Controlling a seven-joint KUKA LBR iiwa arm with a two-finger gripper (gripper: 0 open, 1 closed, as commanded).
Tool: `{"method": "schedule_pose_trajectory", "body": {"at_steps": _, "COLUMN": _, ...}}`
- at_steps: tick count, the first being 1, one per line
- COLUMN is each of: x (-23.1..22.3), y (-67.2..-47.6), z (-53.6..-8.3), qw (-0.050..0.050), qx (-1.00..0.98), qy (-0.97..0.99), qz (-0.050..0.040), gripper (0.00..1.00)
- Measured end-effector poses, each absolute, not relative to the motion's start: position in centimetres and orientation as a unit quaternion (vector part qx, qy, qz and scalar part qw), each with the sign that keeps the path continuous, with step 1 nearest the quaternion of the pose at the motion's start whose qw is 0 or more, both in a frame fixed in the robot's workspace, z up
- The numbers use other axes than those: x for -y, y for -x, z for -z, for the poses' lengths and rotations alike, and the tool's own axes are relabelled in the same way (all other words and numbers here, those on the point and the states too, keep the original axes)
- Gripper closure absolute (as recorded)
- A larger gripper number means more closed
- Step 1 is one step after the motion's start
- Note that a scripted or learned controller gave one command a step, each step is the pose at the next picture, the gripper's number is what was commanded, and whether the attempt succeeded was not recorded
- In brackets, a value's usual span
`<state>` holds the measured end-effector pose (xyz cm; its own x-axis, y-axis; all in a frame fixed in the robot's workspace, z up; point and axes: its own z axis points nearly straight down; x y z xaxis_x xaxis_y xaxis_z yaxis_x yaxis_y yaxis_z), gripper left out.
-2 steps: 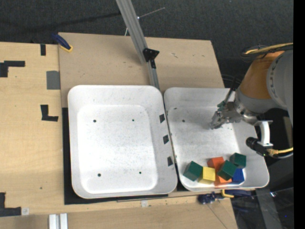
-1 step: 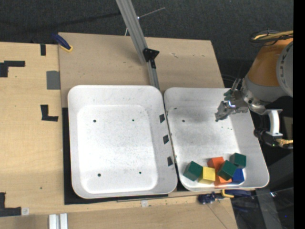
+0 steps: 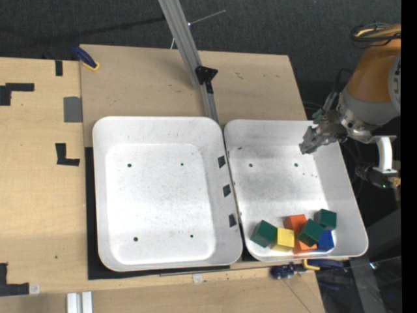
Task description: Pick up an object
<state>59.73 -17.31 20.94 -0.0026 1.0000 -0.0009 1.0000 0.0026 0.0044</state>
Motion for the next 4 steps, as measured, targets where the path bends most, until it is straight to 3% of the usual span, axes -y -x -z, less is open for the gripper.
{"method": "schedule_pose_trajectory", "body": {"at_steps": 1, "x": 17.3, "y": -59.8, "z": -24.8, "qw": 0.002, "qx": -0.708, "qy": -0.706, "qz": -0.0010, "gripper": 1.00}}
{"method": "schedule_pose_trajectory", "body": {"at_steps": 3, "x": 6.8, "y": -57.3, "z": -24.3, "qw": -0.001, "qx": -0.709, "qy": -0.705, "qz": -0.0002, "gripper": 1.00}}
{"method": "schedule_pose_trajectory", "body": {"at_steps": 4, "x": 1.4, "y": -57.2, "z": -22.9, "qw": -0.002, "qx": -0.709, "qy": -0.705, "qz": 0.0005, "gripper": 1.00}}
